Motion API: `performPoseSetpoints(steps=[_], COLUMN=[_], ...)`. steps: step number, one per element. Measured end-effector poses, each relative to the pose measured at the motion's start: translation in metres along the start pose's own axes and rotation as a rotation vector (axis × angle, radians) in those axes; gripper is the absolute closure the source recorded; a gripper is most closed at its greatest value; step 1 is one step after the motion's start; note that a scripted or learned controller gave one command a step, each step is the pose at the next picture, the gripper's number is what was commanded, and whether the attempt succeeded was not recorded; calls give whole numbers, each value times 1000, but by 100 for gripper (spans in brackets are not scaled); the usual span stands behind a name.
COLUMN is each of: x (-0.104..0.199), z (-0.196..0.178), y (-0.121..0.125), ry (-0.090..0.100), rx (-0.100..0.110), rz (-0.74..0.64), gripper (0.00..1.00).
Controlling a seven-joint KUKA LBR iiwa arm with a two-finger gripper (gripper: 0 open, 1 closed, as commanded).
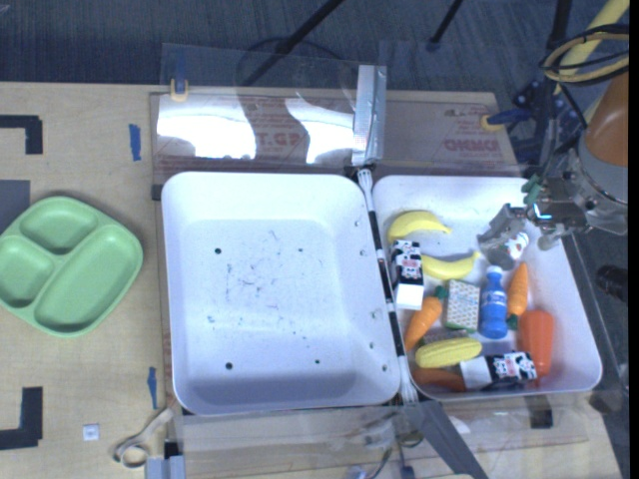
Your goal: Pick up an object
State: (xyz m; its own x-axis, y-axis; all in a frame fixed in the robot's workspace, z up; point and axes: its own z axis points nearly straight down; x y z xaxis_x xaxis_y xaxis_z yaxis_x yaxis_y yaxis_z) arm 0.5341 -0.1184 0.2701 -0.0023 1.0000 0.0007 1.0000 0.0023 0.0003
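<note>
Gripper (506,236): over the upper right part of the right bin (584,297), reaching in from the right; finger state cannot be told from this slant, nothing seen held.

Nearest candidate: blue bottle (494,303), just below the gripper, near the bin's middle right.

Bearing from tool: down and slightly left in the view; short drop, little sideways travel judged necessary.

Bottle long axis: roughly up-down in the view, white cap toward the gripper end, base toward the near edge.

Neighbours of the bottle: orange carrot (517,287) touching or just beside on the right, lying along nearly the same axis; speckled sponge-like block (460,304) just beside on the left; larger carrot (538,337) below right.

Other contents: two bananas (417,225) upper left of the bin, axes roughly left-right; third yellow banana (447,351) lower down; cow-patterned carton (407,263) by the left wall.

Left bin (200,367): well apart from the tool.

Green divided plate (66,264): on the bench, far left, not concerned.

Judgement on approach: closing across the bottle's short width, left-right, likely best; crowding by carrot and block is the main risk of a missed or double grasp.
</note>
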Motion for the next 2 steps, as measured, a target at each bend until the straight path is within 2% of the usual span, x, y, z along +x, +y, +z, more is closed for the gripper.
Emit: performPoseSetpoints(steps=[1,2], x=[-54,-78], z=[106,183], y=[-20,-20], ry=[0,0], rx=[-1,-5], rz=[-106,-104], gripper=[0,0])
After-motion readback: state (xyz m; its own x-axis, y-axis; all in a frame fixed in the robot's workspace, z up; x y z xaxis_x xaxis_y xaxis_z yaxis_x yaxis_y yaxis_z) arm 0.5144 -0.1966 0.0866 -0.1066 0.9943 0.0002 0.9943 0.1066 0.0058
